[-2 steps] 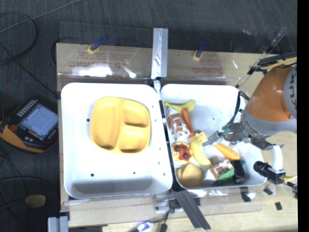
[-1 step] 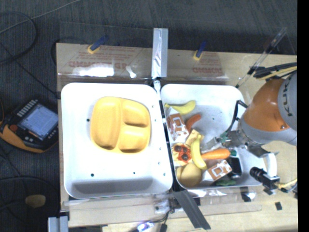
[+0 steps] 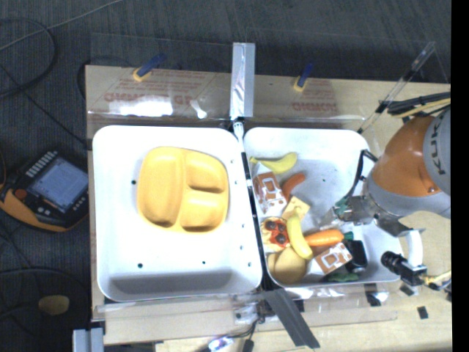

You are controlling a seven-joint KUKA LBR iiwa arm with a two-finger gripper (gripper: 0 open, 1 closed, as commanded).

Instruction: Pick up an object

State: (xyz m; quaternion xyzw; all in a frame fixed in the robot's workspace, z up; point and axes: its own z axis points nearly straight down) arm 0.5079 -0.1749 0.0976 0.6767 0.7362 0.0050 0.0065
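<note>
1. the gripper [image 3: 350, 213] is low in the right bin [image 3: 322, 139], just above the carrot [image 3: 323, 237]; whether it is released or clenched cannot be told.
2. the carrot is orange, lying flat beside a banana [image 3: 296, 233] and small printed cartons [image 3: 267, 190].
3. a yellow divided tray [image 3: 182, 188] sits in the left bin [image 3: 117, 218].
4. the arm [image 3: 418, 169] shows the letters "ku".

Robot lab: bench [image 3: 99, 86], white bins [image 3: 102, 196]
</note>
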